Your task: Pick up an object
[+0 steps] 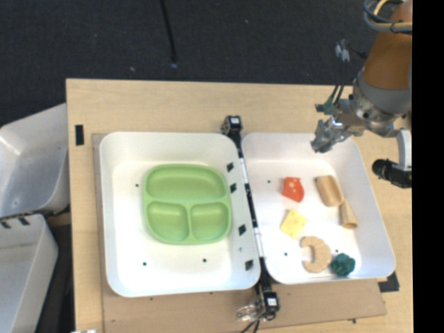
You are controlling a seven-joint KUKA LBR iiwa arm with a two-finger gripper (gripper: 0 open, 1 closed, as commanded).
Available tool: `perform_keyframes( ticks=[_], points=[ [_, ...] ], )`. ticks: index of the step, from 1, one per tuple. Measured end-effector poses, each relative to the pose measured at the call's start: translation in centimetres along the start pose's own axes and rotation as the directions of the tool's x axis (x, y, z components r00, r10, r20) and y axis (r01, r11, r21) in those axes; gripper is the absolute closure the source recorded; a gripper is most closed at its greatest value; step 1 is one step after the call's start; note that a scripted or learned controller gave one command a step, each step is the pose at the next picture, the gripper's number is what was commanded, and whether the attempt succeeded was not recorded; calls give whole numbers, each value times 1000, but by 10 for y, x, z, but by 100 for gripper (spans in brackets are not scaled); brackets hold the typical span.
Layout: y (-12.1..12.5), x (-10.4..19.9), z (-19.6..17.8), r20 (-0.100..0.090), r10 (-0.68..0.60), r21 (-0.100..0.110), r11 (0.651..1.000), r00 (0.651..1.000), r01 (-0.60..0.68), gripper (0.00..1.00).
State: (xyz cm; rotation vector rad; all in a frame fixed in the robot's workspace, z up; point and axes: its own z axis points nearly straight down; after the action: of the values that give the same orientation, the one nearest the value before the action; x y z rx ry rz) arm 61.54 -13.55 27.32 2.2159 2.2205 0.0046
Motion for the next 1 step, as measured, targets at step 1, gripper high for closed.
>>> perform_keyframes(
  ticks=[1],
  points=[
    [-23,48,11,-1,-2,6,1000,1000,2,100]
  ],
)
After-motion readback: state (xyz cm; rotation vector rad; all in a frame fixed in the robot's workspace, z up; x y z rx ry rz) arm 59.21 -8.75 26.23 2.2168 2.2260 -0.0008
